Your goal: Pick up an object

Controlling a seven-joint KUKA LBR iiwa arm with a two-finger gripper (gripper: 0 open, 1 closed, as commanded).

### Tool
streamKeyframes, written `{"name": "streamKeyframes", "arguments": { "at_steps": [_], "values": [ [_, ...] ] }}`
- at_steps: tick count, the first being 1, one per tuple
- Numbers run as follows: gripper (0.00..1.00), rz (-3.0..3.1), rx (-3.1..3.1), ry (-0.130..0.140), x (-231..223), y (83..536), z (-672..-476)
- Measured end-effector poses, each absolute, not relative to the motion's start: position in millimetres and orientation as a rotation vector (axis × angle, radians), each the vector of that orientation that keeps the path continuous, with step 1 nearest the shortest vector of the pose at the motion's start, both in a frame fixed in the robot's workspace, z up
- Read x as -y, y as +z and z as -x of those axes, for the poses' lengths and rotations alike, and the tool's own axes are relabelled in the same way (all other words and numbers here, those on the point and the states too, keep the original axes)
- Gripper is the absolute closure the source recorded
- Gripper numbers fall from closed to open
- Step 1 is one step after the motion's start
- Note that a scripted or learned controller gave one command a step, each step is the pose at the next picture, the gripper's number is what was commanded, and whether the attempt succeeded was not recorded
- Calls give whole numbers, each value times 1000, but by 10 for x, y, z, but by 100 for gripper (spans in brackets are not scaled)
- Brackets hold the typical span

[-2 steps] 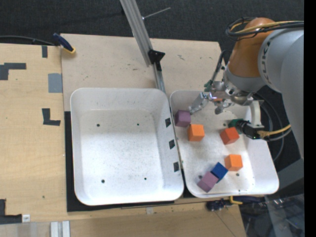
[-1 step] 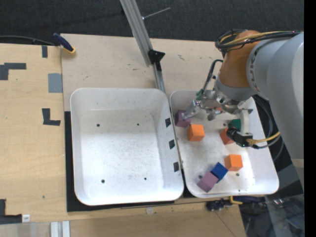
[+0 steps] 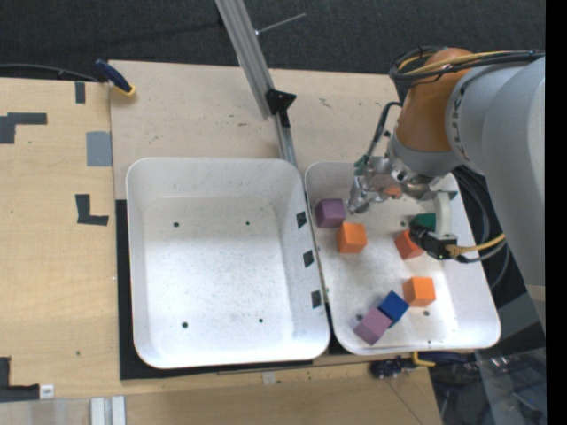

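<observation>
Camera view: gripper (image 3: 361, 200) hangs low over the right bin (image 3: 483, 321), near its top-left corner, just right of the purple cube (image 3: 330, 212) and above the orange cube (image 3: 352, 236), likely lining up on one of them. Nothing visibly between the fingers; how wide they stand, cannot tell. Other blocks lie toward the bin's right edge and bottom. Left bin (image 3: 142, 237) holds none.
</observation>
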State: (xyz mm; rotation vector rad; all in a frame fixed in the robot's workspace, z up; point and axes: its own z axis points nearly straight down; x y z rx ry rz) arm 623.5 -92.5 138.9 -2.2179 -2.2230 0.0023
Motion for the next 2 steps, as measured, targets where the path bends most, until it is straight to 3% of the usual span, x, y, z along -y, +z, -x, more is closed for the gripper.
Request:
{"name": "streamKeyframes", "arguments": {
  "at_steps": [2],
  "values": [
    [100,2223,2226,-5,961,2354,-6239]
  ]
}}
